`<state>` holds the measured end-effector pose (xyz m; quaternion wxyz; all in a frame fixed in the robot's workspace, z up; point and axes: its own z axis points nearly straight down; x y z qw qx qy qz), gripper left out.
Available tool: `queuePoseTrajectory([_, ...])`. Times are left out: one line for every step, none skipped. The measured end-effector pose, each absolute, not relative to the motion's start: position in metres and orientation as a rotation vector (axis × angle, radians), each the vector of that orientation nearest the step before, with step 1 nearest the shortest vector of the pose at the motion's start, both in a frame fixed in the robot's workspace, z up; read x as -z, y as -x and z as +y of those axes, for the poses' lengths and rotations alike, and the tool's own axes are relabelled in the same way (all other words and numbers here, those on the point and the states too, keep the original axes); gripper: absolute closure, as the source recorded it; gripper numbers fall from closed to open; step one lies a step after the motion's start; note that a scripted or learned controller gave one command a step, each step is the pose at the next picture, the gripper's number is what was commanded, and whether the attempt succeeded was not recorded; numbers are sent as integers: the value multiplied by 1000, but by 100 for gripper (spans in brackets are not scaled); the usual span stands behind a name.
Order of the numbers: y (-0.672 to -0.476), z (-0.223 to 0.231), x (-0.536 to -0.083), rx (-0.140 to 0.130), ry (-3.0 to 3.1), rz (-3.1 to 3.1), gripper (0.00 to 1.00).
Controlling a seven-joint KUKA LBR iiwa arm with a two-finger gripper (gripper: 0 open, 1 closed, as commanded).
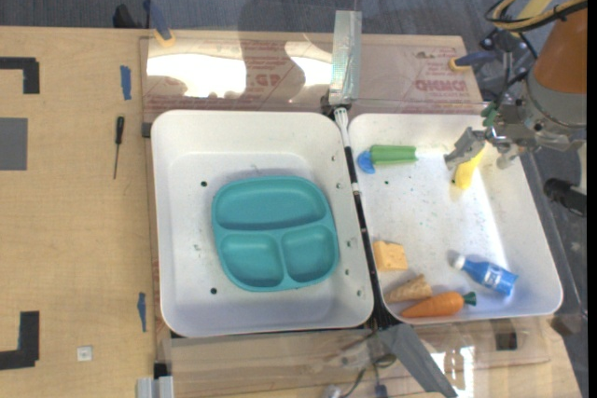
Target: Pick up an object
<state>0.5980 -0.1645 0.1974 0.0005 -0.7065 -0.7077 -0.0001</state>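
My gripper hangs over the back right part of the right bin, its two grey fingers spread apart and open, with nothing between them. A small yellow object lies on the bin floor just under the left finger. Left of it lies a green stick with a blue end. Toward the bin's front are an orange-yellow block, a tan piece, a carrot and a small blue bottle.
The left bin holds a teal divided plate. A raised divider runs between the two bins. Clear panels and a metal post stand behind them. The arm's orange band and its cables sit at the right.
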Motion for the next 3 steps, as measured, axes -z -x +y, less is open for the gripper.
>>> queuePoseTrajectory([-657, -208, -99, 16, 2171, -2265, 0])
queuePoseTrajectory([-668, -208, -90, 7, 2105, -2290, 0])
queuePoseTrajectory([-668, -207, -89, 8, 2104, -2290, 0])
